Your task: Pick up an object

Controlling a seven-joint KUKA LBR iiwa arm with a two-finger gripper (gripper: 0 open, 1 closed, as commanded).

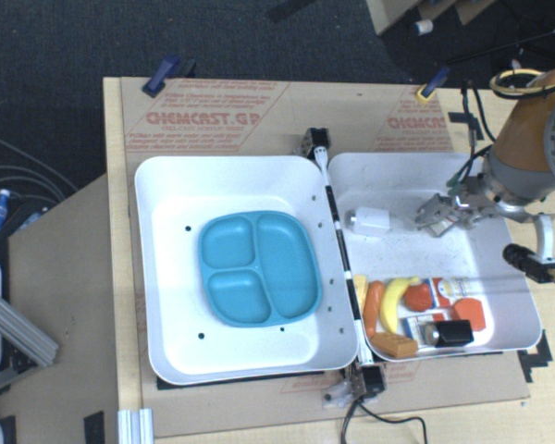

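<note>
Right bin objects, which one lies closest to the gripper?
The small white block, alone in the right bin's upper part, just left of the gripper; the toy food pile crowds the near edge.

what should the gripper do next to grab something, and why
Probably shift toward the near end of the right bin and descend over the pile there. The gripper sits above bare bin floor, with nothing between its fingers; the white block lies beside it, while the banana and other items cluster nearer the front edge.
</note>
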